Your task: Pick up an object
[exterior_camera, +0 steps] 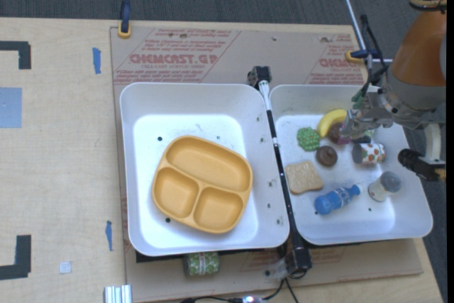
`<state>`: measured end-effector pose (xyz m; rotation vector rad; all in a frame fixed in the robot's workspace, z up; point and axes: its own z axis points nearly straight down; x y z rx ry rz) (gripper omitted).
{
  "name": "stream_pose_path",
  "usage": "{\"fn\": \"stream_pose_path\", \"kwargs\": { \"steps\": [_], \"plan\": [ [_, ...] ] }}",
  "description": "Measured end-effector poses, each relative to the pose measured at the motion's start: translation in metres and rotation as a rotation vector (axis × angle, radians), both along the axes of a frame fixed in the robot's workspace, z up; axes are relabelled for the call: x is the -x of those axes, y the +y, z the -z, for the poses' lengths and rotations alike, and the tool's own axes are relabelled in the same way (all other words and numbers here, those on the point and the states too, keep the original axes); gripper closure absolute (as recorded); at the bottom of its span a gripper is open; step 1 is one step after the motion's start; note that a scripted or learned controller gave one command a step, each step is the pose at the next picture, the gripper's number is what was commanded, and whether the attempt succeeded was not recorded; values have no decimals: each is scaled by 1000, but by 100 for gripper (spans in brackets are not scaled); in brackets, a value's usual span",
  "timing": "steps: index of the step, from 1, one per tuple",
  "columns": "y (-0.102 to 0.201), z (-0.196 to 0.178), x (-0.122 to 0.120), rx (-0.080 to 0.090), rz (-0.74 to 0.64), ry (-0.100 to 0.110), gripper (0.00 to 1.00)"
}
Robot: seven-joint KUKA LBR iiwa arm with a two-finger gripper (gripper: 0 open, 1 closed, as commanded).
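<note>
**A:** What can't you make out?

**B:** Gripper [352, 130] mostly. I see it low in the right bin [408, 227], near the far wall, but the wrist covers the fingers. Can't tell if they're apart or together, and I see nothing clamped in them. The arm [418, 53] is cut off at the right edge. There's a small patterned thing [370, 152] just beside the gripper on the near side; I can't identify it. Same for a grey-and-white thing [384, 186] near the bin's right side.

**A:** Objects?

**B:** All in the right bin. Banana [331, 121] is just left of the gripper, touching it or nearly so; long axis runs from near-left to far-right, and its right end is hidden behind the gripper. Green lump [308, 138] sits below it, brown round one [327, 155] next to that. Toast [303, 177] lies flat near the bin's left wall. Bottle [336, 199] is on its side, long axis roughly left-right, tilted a bit; I can't tell which end is the cap.

**A:** Left bin?

**B:** The left bin [135, 152] has a yellow tray [202, 184], three compartments, skewed to the bin walls.
</note>
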<state>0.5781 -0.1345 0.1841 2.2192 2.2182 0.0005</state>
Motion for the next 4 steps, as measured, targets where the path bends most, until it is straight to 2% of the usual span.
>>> {"fn": "stream_pose_path", "kwargs": {
  "steps": [1, 2, 4],
  "plan": [
    [19, 17, 63, -3, 0, 4, 100],
    [46, -1, 94, -4, -2, 3, 100],
    [28, 13, 99, -2, -1, 2, 100]
  ]
}}
